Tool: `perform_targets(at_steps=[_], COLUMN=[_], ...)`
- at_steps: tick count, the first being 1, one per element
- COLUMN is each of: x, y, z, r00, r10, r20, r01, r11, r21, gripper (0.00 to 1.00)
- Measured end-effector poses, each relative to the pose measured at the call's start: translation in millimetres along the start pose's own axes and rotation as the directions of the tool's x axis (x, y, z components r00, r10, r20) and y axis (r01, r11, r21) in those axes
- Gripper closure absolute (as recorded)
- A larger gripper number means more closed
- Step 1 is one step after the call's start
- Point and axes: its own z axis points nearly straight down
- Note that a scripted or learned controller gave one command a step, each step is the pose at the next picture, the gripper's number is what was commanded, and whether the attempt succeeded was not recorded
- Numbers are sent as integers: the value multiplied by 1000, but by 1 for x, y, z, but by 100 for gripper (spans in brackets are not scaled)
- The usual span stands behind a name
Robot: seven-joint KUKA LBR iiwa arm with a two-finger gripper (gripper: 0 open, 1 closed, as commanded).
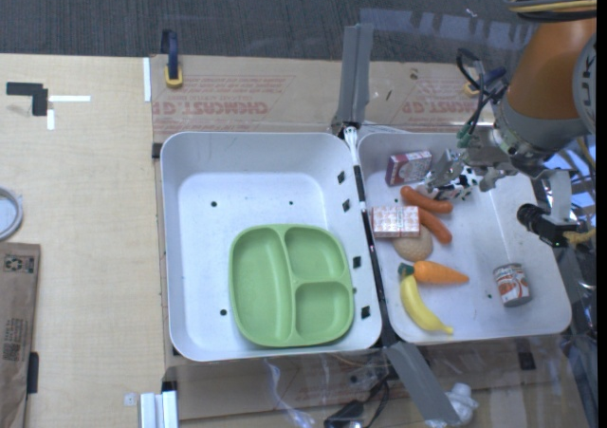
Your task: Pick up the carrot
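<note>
The carrot (440,273), orange with a small green top at its left end, lies in the right bin (545,317) near the front, just above the banana (423,306). My gripper (446,179) hangs over the back of the same bin, well behind the carrot and apart from it. It is close above a pair of orange-red sausages (429,212) and beside a small black-and-white toy (463,185). Nothing shows in its grasp.
In the right bin lie a maroon box (409,167), a pink wafer pack (395,220), a round cookie (413,247) and a small can (512,285). The left bin (190,227) holds a green divided plate (292,284). A metal divider post (355,75) stands between the bins.
</note>
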Motion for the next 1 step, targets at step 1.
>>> perform_targets(at_steps=[1], x=[9], y=[-49], z=[72], r00=[993], r10=[-117], r20=[0], r01=[117], r11=[993], r21=[-1], gripper=[0])
